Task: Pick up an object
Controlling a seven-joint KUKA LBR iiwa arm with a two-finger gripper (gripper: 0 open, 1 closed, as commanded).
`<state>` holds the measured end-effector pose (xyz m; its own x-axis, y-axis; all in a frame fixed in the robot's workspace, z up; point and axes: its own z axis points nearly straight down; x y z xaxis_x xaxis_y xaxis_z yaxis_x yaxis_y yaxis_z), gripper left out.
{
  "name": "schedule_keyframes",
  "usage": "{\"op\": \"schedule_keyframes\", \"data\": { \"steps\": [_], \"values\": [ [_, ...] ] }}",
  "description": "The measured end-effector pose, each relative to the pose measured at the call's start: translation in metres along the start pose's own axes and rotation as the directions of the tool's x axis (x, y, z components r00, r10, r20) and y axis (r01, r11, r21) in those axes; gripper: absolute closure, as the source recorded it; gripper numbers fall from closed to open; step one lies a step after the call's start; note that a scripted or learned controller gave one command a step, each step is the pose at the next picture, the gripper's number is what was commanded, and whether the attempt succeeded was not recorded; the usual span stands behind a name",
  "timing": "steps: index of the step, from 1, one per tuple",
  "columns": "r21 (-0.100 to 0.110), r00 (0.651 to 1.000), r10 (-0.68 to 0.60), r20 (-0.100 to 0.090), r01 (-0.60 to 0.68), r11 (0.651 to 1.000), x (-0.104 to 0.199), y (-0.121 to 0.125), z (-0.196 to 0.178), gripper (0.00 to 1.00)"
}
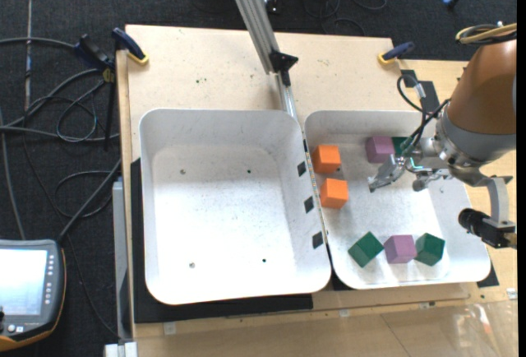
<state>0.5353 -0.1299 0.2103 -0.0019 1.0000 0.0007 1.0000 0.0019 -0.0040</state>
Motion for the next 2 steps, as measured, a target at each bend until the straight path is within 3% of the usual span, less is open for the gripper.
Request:
{"op": "schedule_keyframes", "data": {
  "steps": [1,2],
  "values": [
    [-0.003,1.0,0.002,0.0,-0.002,1.0,0.0,0.001,-0.002,0.0],
    [0.003,1.0,0.003,-0.001,-0.003,1.0,0.005,-0.003,0.061,0.0]
  ]
}}
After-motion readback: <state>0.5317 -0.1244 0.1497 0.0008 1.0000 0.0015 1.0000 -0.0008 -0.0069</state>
